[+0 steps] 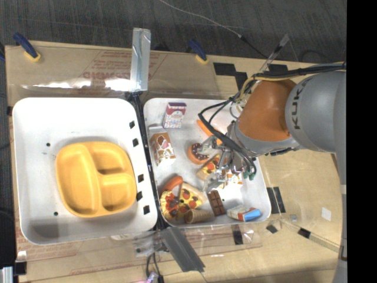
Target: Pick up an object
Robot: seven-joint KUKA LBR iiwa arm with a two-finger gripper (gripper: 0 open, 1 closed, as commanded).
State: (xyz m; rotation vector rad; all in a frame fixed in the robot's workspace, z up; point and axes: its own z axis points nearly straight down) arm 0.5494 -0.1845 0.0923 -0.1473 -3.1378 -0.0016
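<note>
The right bin [154, 112] holds several toy food items. A small pink-and-white carton [174, 115] stands at its back. A brown snack box [162, 147] lies near the divider, with a donut [197, 152] to its right. Toward the front are a pizza slice [180, 201], a sausage [172, 183], a chocolate bar [215, 201] and a small white, blue and orange pack [244, 214]. My gripper [222, 161] reaches in from the right and hangs low over the bin's middle right. It sits just beside the donut and above an orange-yellow piece [208, 169].
The left bin [29, 117] holds a yellow divided plate [94, 177]. A strip of silver tape [141, 58] stands at the back between the bins. Cables [213, 112] trail from the wrist over the right bin. Cardboard bench lies around both bins.
</note>
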